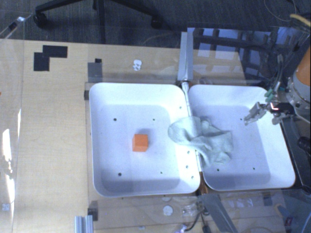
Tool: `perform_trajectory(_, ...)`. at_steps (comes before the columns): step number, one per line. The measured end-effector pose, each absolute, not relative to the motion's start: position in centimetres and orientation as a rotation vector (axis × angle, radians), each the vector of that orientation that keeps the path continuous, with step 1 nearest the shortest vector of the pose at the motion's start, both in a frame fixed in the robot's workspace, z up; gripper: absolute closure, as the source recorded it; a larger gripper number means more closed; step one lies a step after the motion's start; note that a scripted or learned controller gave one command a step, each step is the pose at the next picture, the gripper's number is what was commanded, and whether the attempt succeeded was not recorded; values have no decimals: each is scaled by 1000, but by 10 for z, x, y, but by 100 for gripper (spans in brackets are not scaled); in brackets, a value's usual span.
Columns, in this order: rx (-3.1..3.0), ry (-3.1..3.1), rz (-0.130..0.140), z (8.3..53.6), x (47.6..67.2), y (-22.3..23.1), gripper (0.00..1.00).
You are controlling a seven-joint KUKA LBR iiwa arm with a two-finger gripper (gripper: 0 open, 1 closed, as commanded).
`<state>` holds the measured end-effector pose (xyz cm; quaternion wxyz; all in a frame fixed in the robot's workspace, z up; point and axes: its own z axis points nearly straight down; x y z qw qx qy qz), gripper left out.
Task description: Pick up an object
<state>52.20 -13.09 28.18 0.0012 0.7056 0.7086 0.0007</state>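
Your two-finger gripper (260, 111) hangs over the right white bin (272, 176); fingers' state I can't tell. Crumpled grey cloth (204, 139) lies to its left, draped across the divider; small orange cube (140, 142) farther left.

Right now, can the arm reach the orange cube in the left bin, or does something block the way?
Probably yes. The orange cube lies alone on the floor of the left bin, with nothing on it. The gripper is over the right bin, so it must pass above the grey cloth draped across the divider.
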Motion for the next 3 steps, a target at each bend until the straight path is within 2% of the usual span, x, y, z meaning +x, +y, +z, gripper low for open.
perform_trajectory(1,2253,2190,1,178,511,-144,0)
perform_trajectory(2,2429,1978,15,90,538,-169,0)
perform_trajectory(3,2435,1975,7,87,642,-197,0)
